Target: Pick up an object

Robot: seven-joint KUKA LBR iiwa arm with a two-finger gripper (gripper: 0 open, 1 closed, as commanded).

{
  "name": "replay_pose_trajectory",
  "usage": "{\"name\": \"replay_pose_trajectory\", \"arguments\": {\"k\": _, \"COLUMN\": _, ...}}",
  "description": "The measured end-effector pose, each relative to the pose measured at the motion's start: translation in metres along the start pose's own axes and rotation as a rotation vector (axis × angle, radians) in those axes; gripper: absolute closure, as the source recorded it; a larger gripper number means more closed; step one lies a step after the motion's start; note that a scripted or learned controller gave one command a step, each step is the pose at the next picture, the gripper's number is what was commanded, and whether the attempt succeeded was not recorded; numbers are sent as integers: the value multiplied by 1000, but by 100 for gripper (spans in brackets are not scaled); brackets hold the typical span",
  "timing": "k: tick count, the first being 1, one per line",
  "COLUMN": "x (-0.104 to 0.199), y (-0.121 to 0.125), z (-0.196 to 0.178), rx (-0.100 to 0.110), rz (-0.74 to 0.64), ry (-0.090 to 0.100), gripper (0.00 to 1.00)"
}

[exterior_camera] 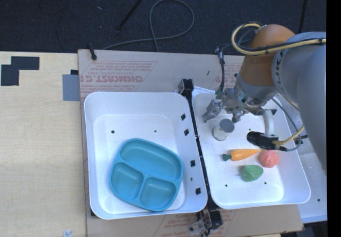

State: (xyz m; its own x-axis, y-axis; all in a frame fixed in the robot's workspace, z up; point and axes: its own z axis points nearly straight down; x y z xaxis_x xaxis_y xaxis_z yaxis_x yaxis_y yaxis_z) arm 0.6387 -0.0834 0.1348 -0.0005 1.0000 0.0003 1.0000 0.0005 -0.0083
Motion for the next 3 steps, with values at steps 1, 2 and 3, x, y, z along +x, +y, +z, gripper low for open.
{"name": "replay_pose_trajectory", "arguments": {"k": 1, "x": 1, "y": 0, "z": 49, "rx": -5, "rz": 0, "ry": -1, "gripper": 0}}
{"name": "replay_pose_trajectory", "arguments": {"k": 2, "x": 0, "y": 0, "z": 38, "rx": -3, "rz": 4, "ry": 0, "gripper": 100}}
{"name": "replay_pose_trajectory", "arguments": {"k": 3, "x": 0, "y": -5, "z": -6, "rx": -10, "rz": 6, "ry": 0, "gripper": 100}}
